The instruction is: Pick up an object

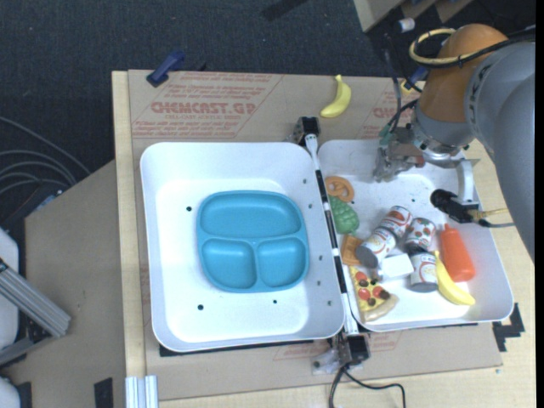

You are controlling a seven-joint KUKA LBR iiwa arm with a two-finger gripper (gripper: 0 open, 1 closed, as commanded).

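Observation:
The right bin [501,291] holds a pile of small items: a pretzel [338,187], a green toy vegetable [345,218], several red-and-white cans [395,222], an orange bottle [456,253], a yellow banana [453,289], a pizza slice [372,296] and a white block [396,267]. My gripper [389,165] hangs low over the back left part of this bin, above bare floor. It is apart from the pile, with the pretzel nearest, to its lower left. Nothing shows held in it.
The left bin [161,253] holds a blue divided plate [252,239]. A second banana [337,99] lies on the cardboard behind the bins, and a blue clip [166,69] sits at the bench's back left corner. The arm [476,83] fills the upper right.

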